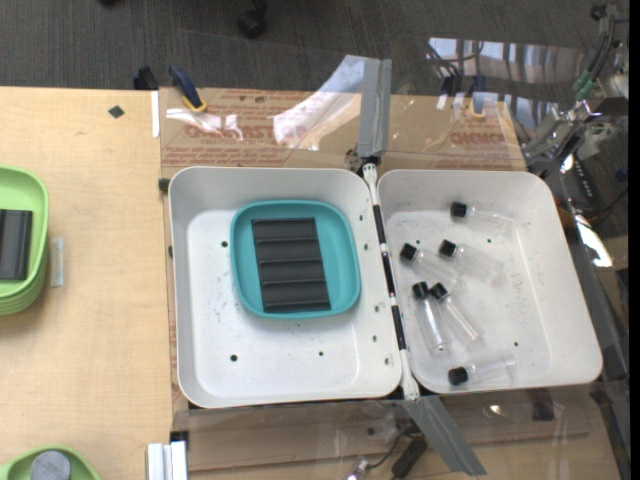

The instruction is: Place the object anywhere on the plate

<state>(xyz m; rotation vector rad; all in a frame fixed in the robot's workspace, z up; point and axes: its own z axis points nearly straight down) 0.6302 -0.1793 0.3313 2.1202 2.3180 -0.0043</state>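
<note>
A teal square plate (343, 268) with a dark ribbed insert (290, 262) lies in the left white bin (200, 298). Several clear plastic vials with black caps lie scattered in the right white bin (545, 268): one at the back (478, 212), one near the middle (470, 258), a pair side by side (445, 313), and one at the front (480, 372).
A green tray (22, 243) with a dark object sits at the left edge of the wooden bench. A clear plastic sheet and a grey divider post (372, 113) stand behind the bins. Metal fixtures crowd the upper right corner.
</note>
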